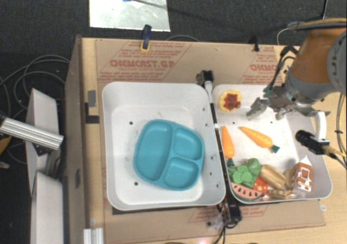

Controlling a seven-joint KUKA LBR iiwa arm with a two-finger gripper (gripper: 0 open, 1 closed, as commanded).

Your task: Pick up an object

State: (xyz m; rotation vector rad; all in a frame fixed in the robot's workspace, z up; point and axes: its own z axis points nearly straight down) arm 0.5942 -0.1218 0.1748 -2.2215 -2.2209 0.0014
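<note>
White plastic forms two shallow bins set side by side on a cardboard-lined tabletop (162,56), seen from above at a slant. Taking the middle of the picture as the clock's centre, the left bin (116,129) sits at about eight o'clock and holds one thing, a teal divided plate (168,153) lying flat near its middle. The right bin (320,180), at about four o'clock, carries the toy food that could be picked.

In that right bin, a small round pizza slice (231,100) lies at the far left corner. An orange carrot (257,136) lies slantwise near the middle, and a second carrot (227,142) runs along the left wall, just beside the divider. Heaped together at the near edge are a green leafy piece (245,173), a watermelon slice (246,193), a brown bread roll (272,175) and a small carton (302,177); they touch and overlap, which would likely make them awkward to seize singly.

From three o'clock the grey arm with its orange band (317,56) reaches in over the far part of the right bin. Its pincer (269,107) hangs between the pizza slice and the middle carrot, fingers spread, with nothing between them. Judging by this, the carrot below it, lying apart from its neighbours, seems the readiest target, and no grasp has yet been made.
</note>
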